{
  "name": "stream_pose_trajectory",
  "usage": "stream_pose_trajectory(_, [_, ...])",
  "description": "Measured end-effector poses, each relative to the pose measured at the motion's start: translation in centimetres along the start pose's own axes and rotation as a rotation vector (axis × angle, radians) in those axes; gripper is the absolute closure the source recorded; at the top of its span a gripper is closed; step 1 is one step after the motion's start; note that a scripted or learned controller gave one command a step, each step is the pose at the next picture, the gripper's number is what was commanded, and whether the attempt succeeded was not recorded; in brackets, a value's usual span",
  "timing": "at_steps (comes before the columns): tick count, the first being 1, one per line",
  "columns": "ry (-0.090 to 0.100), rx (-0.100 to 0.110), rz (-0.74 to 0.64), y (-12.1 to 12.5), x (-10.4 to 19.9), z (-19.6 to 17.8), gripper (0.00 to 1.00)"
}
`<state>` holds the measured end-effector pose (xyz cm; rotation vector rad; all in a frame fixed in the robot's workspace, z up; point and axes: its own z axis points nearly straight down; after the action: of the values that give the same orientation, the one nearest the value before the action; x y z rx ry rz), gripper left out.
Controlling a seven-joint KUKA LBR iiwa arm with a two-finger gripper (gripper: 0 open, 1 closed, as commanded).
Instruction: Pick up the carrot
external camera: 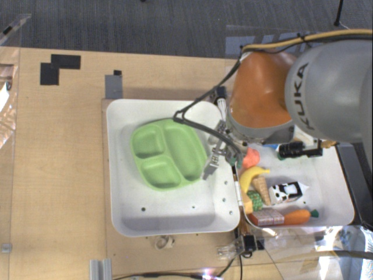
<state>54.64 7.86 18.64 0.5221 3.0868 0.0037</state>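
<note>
- Down at the bottom edge of the right-hand shallow white bin (344, 206) is the orange toy carrot with a green stub end (298, 216), lying flat, its green tip pointing to the view's right.
- Touching the carrot's left end there's a small reddish-brown box (267, 217), also lying along that bottom wall.
- Just above those 2 sits a little black-and-white cow-print carton (288, 192), and left of it a tan cone-shaped thing (261, 190) leaning against a yellow plastic banana (252, 177).
- A pinkish-red rounded toy (252, 157) sits right above the banana, and something small and green-yellow (253, 200) peeks out below it, too tiny to name.
- The left white bin (125, 214) holds a lime green plastic divided plate with 3 sections (169, 154), sitting a bit tilted relative to the bin's walls.
- The big grey KUKA arm with the orange band (291, 95) comes in from the right and hangs over the divide between the 2 bins.
- The claw (211, 167) pokes down near the plate's right rim, over the left bin, well apart from the carrot. Honestly can't tell whether it's open or closed from this angle, it's too small and dark. Nothing visible in it.
- Light wooden counter (52, 185) all around, with black tape marks (58, 67) up top left.
</note>
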Motion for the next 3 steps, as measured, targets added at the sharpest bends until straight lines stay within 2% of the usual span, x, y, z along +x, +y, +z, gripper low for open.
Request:
stream_pose_trajectory(1, [-0.007, -0.006, -0.004, 0.3, -0.2, -1.2, 1.0])
stream_pose_trajectory(2, [-0.013, -0.005, 0.018, -2.6, -6.3, -23.1, 1.0])
stream_pose_trajectory(3, [-0.003, -0.002, 0.015, -2.6, -6.2, -22.6, 0.0])
